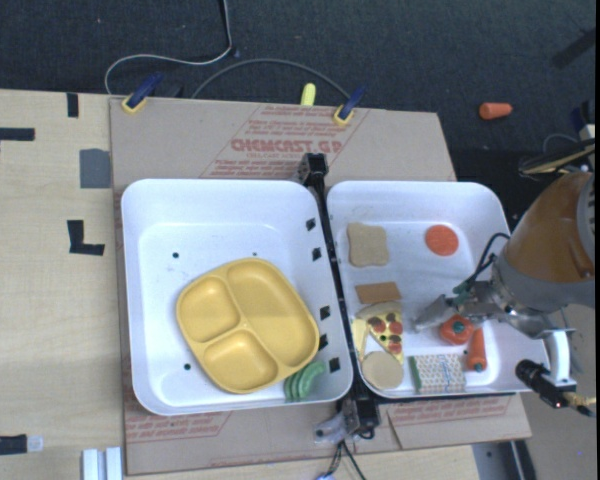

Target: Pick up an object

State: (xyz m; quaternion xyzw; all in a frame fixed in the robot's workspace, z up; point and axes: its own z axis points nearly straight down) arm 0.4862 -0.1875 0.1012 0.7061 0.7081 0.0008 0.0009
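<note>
Camera view puts my gripper low in the right bin, perhaps touching an orange toy; jaws' state unclear.

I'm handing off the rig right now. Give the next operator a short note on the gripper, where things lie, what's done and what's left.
Gripper: low in the right bin, at an orange-red toy near the carrot. Whether its jaws are open or shut is not visible.
Right bin also has a bread slice, tomato slice, brown cracker, pizza slice and speckled card.
Left bin: yellow divided plate, green piece.
Done: arm has reached the pile; nothing lifted.
Left: confirm a grasp, then lift.
</note>
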